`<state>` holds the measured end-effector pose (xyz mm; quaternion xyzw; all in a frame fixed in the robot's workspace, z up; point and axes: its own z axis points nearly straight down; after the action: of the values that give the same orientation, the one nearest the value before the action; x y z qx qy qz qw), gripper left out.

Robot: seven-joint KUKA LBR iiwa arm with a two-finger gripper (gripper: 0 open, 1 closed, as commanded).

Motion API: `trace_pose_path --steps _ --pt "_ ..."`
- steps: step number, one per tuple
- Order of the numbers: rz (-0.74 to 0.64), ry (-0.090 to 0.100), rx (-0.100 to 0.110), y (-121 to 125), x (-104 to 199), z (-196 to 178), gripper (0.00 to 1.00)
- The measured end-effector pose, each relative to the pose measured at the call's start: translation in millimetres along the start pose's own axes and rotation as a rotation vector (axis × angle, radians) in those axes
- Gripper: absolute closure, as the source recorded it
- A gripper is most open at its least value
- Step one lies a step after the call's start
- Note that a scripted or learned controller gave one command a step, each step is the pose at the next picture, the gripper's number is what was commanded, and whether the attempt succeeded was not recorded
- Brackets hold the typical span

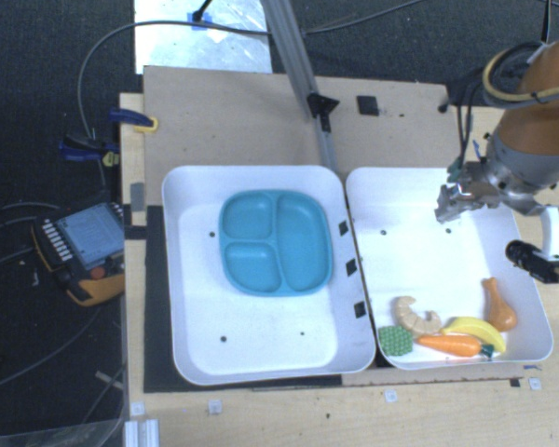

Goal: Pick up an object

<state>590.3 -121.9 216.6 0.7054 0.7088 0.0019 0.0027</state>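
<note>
The arm [531,110] reached in from the right of the camera view, its orange band uppermost and the grey wrist bent downward and leftward. The gripper [450,203] hung at its end, low and clear of anything beneath it.

A tan bench [242,119] stands on dark carpet [47,54], with a bright reflective sheet [182,35] behind it.

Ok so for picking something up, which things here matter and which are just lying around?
For the job:
- gripper, over the right bin
- banana
- carrot
- drumstick
- shrimp
- green piece

Just lying about:
- blue divided plate in the left bin
- clamps at the bench edge
- handheld pendant on the floor
</note>
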Motion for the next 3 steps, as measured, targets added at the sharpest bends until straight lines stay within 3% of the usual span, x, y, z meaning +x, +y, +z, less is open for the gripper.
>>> trace_pose_path --steps 3 --pt "-0.006 0.004 0.007 -33.6 168.4 16.0 1.0"
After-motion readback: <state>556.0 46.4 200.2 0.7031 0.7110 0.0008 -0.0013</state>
